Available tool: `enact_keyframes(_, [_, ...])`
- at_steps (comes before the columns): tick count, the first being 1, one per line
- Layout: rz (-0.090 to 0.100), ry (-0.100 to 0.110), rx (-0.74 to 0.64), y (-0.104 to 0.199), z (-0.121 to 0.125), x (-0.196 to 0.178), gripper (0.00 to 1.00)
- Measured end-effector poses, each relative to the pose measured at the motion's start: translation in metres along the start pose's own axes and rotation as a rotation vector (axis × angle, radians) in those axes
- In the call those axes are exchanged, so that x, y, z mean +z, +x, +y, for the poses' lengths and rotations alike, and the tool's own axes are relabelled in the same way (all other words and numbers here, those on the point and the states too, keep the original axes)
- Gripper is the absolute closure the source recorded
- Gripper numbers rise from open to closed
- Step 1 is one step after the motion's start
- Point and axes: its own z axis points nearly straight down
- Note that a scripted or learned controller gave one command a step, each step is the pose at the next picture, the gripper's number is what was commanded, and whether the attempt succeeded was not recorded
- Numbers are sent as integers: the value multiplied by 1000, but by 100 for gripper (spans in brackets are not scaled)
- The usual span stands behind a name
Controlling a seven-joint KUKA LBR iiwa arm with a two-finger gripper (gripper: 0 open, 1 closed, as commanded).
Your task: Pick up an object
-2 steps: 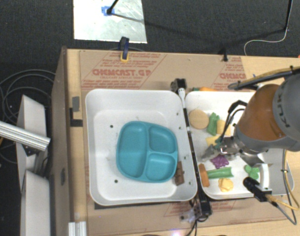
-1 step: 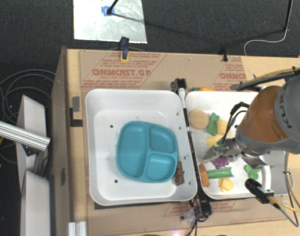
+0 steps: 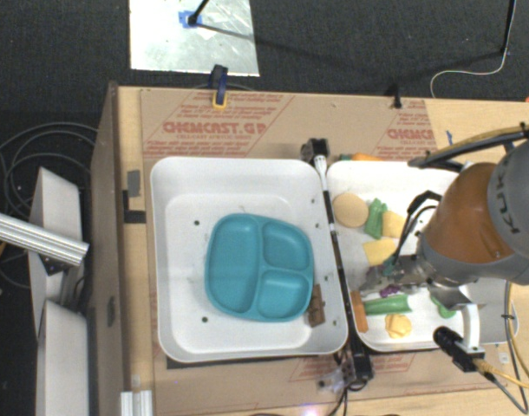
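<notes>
Teal plastic, moulded as a three-compartment plate (image 3: 257, 267), lies flat in the middle of the left bin (image 3: 173, 232) and is taken here as the reference. Against that plate's lower right corner, by the bin's right wall, sits a small brown item (image 3: 316, 306) (identity not determinable). The right bin (image 3: 351, 176) adjoins to the right of the plate, across the shared divider. Within it, nearest the plate's upper right, rests a round tan piece (image 3: 350, 208); just right of that, a green piece (image 3: 375, 215) and a yellow one (image 3: 392, 224). Further yellow pieces lie at (image 3: 379, 251) and, lower, at (image 3: 398, 325). A green elongated object (image 3: 387, 303) lies level with the plate's lower edge, beside an orange stick (image 3: 358, 312) along the divider. The end effector (image 3: 393, 274) is over this cluster, right of the plate, just above the green elongated object; whether it is released or clenched cannot be told. The arm (image 3: 473, 224) enters from the right. Both bins rest on a cardboard-covered surface (image 3: 238, 120).
</notes>
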Motion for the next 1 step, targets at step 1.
enact_keyframes(1, [-2,-9,-5,-19,76,-1,0])
